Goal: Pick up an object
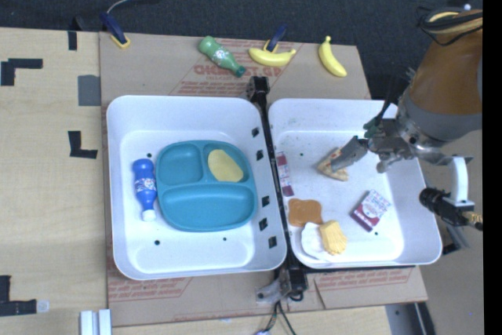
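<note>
A tan, pastry-looking piece (334, 165) lay tilted in the right bin's (408, 251) middle, right at the gripper's (347, 155) tip.

Gripper (343, 161) low in right bin (392, 110), over a tan object (332, 166). Blue tray (205, 186) and blue bottle (143, 187) in left bin (125, 121).
</note>
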`<state>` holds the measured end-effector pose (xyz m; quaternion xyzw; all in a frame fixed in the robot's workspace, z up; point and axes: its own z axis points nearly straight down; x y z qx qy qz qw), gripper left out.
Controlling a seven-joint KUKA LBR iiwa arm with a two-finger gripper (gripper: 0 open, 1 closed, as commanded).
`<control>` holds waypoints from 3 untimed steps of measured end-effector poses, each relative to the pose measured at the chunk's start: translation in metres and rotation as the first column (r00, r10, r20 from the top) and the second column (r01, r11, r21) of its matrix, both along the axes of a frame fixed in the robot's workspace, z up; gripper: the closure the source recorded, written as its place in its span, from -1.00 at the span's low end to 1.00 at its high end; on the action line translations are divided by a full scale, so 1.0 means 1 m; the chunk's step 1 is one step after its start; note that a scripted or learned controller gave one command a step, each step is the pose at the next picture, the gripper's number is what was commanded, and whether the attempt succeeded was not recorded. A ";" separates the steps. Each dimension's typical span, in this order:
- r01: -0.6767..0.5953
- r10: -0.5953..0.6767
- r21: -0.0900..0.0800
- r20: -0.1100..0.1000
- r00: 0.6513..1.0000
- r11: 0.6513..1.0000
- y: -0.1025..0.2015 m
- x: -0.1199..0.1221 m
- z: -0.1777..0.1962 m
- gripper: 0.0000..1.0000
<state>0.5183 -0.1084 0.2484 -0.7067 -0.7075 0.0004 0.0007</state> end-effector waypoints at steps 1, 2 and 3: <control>0.000 0.000 0.001 0.001 1.000 1.000 0.002 0.025 -0.158 -1.00; 0.000 0.000 -0.001 0.008 1.000 1.000 -0.035 0.078 -0.161 -1.00; -0.002 0.002 -0.001 0.006 1.000 1.000 0.003 0.130 -0.162 -1.00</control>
